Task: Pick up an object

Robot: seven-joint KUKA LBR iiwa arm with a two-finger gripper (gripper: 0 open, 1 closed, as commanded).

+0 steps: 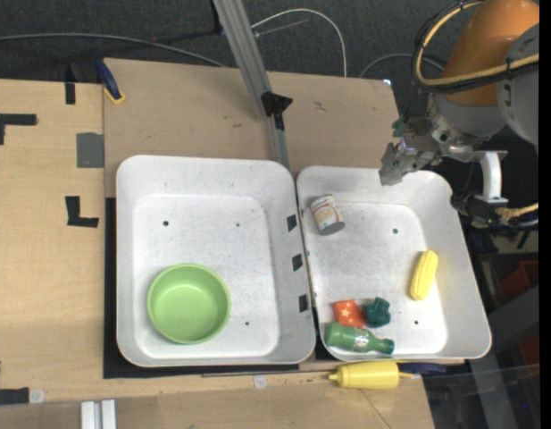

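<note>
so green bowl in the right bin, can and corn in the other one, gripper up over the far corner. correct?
Wrong bin for the bowl. The camera view shows the green bowl in the left bin; the can and corn lie in the right bin. The gripper is indeed over the right bin's far corner.

Even, bright overhead light, soft shadows, slightly grainy and soft, no glare.
</note>
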